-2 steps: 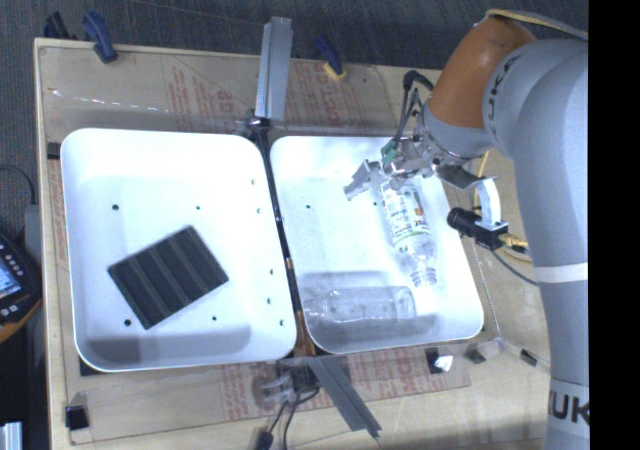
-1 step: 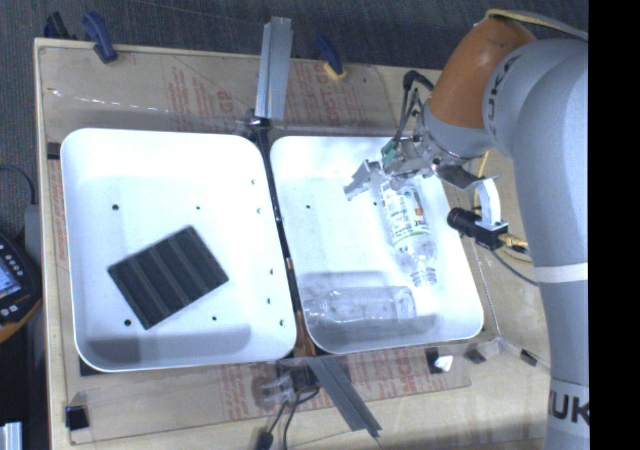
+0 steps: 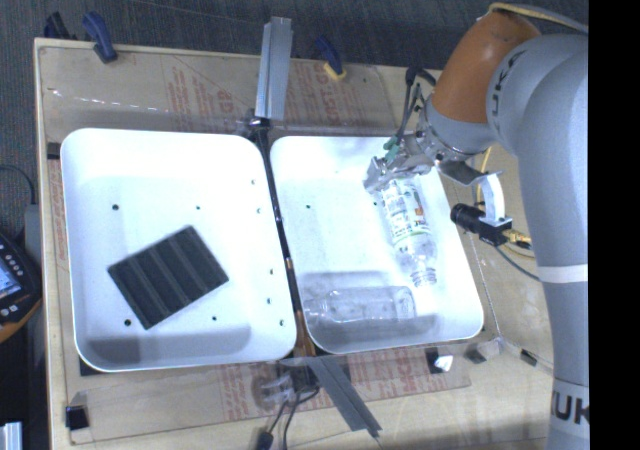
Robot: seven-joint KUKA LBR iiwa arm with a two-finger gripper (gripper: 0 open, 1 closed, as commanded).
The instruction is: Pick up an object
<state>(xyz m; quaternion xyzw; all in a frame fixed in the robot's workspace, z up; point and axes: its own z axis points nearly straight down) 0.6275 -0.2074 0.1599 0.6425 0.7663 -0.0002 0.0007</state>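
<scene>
Reaching into the right bin [image 3: 455, 313], the gripper [image 3: 392, 170] meets the bottle [image 3: 410, 228] near the far edge, grip state unclear, so the next move needs a firm squeeze before lifting.

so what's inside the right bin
Two clear plastic bottles lie in the right bin: a labelled one along its right side, under the hand, and another along the near wall. The hand covers the labelled bottle's far end.
</scene>
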